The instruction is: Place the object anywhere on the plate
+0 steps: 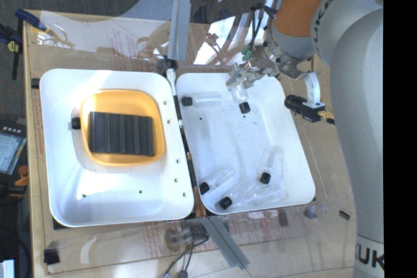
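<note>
A yellow plate (107, 103) lies in the left bin (111, 202), with a dark ridged rectangular block (124, 133) on its middle. My gripper (240, 83) hangs over the back part of the right bin (296, 159). A clear vial (240, 97) with a black cap at its lower end seems to hang between the fingers, tilted down over the bin floor. The gripper stands well to the right of the plate, across the wall between the bins.
Several more clear vials with black caps lie in the right bin: one at the back left (202, 100), the others near the front (225, 202) and front right (268, 166). A small black piece (76, 124) sits at the plate's left rim. The grey arm (352, 75) covers the right side.
</note>
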Controlling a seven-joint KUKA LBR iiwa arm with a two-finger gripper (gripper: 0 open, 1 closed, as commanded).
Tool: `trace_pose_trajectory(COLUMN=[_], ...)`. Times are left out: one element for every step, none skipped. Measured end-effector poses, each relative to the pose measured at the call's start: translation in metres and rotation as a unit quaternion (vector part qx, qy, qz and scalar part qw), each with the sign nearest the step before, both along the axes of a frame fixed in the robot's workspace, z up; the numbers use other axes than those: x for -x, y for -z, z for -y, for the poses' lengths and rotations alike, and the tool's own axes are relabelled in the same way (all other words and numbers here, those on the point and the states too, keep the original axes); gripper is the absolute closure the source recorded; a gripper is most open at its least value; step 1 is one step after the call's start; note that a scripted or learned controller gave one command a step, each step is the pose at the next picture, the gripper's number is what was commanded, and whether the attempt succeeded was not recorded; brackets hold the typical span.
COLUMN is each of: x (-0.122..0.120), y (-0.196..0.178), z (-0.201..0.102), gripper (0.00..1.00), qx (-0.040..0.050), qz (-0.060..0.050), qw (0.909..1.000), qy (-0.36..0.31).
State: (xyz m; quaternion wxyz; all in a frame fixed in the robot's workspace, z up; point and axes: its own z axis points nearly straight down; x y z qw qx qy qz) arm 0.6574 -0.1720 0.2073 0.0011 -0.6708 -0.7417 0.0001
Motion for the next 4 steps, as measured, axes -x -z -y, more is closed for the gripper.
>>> trace_pose_trajectory(x=[0.001, 0.008, 0.086, 0.086], y=[0.008, 0.017, 0.016, 0.016], z=[-0.04, -0.129, -0.153, -0.153], gripper=[1.0, 1.0, 1.0, 0.0], qx=[-0.0001, 0.0001, 0.0001, 0.0002], qz=[-0.001, -0.001, -0.001, 0.0], qw=[0.996, 0.979, 0.9579, 0.9579], qy=[-0.09, -0.204, -0.287, -0.287])
